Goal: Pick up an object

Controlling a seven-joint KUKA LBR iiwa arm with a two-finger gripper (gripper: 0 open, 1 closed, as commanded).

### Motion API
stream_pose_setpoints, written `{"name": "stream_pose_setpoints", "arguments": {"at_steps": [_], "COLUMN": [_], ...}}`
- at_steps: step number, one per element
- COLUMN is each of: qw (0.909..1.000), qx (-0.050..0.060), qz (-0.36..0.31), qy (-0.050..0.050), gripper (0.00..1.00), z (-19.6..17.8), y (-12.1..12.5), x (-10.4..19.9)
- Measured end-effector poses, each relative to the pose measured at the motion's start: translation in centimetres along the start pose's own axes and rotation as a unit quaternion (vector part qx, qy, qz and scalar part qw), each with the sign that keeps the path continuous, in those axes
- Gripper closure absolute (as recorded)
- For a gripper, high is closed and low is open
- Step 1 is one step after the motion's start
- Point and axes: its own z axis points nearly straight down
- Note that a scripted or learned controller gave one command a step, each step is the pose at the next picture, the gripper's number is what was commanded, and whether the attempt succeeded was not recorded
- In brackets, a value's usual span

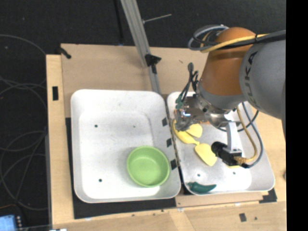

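My gripper (184, 119) hangs low over the left part of the right bin (257, 177), close to the wall between the two bins. Directly below and beside it lies a yellow piece (191, 132). A second yellow piece (205, 154) lies a little nearer the front. A small dark green object (202, 187) rests at that bin's front edge. In the left bin (96, 129) a light green bowl (148, 166) stands upright near the front right corner. The arm's grey and orange wrist (226, 66) covers the back of the right bin.
A metal pole (139, 32) slants up from the bench behind the bins. Cables and a black part (224, 150) of the arm hang over the middle of the right bin. The wooden bench (106, 66) surrounds both bins.
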Motion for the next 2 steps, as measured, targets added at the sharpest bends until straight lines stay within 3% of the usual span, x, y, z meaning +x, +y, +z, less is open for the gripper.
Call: {"name": "stream_pose_setpoints", "arguments": {"at_steps": [1,2], "qw": [1.0000,1.0000], "qx": [0.000,0.000], "qz": [-0.002,0.000], "qy": [0.000,-0.001], "gripper": [1.00,0.00], "z": [0.26,0.24], "y": [0.65,0.64], "x": [6.17,5.85]}}
